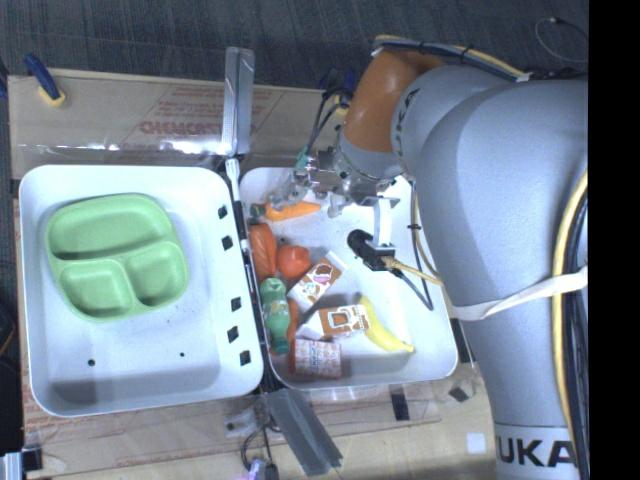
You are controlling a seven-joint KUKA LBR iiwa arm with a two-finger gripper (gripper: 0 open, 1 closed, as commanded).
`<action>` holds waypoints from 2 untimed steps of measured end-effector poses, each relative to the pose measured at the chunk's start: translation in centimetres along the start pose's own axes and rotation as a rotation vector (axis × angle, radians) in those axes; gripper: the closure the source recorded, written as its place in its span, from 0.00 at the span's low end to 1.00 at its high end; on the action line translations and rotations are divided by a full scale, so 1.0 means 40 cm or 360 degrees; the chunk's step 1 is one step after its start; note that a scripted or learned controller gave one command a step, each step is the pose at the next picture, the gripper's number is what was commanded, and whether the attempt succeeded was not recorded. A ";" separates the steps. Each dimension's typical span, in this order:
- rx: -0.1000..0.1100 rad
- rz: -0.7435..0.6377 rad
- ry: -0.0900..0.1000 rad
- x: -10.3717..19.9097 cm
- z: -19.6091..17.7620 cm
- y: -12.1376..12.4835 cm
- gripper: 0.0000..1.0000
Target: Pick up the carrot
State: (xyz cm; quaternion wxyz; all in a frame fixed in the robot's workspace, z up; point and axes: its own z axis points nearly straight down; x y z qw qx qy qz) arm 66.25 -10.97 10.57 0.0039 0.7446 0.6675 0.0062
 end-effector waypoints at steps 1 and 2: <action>-0.0003 -0.0009 0.0004 0.006 -0.029 0.004 1.00; -0.0003 -0.0009 0.0004 0.006 -0.029 0.004 0.00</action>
